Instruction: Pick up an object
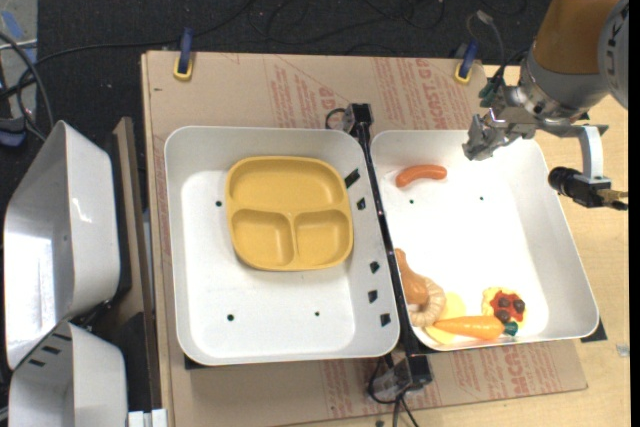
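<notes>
- Arm reaches in from the right, orange band visible above the wrist, and sits over the far right corner of the right bin.
- Gripper hangs at the far edge of the right bin, tip pointing down toward the bin floor. Can't tell its state; at this angle the tip is a small dark grey mass. Nothing visible in its grasp.
- Orange-red sausage lies flat on the right bin floor, near the far left corner, just left of and below the gripper in the frame. Apart from the gripper, not touching.
- Near left corner of the right bin holds a cluster: a tan chicken-leg-like piece against the divider wall, a carrot lying flat in front of it, and a small yellow item with red and dark spots just right of the carrot. The pieces are close together; exact contact between them is hard to judge.
- Left bin carries a yellow three-compartment tray, flat, toward the far centre.
- Both bins sit side by side on a cardboard sheet on the counter, clamped at the far edge by two yellow clamps.
- Further white bins are stacked at the far left, off the sheet.
</notes>
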`<state>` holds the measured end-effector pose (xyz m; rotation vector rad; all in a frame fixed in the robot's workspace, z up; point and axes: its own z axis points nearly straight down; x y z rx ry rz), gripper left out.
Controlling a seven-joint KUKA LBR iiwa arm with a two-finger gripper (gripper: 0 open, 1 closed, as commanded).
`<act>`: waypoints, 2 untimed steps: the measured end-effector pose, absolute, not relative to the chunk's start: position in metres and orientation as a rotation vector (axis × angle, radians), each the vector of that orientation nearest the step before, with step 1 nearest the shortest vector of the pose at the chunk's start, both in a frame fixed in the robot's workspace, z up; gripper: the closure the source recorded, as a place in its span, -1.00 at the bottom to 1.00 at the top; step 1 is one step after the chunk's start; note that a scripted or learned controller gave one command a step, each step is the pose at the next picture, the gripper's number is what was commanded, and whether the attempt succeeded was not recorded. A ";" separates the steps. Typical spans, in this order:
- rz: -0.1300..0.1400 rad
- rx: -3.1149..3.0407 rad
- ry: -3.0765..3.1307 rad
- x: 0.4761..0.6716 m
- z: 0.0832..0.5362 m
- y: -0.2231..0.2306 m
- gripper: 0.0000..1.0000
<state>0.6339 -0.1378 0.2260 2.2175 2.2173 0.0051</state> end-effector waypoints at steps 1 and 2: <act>0.007 2.212 2.220 0.643 0.287 -0.133 1.00; 0.004 2.212 2.230 0.651 0.282 -0.079 1.00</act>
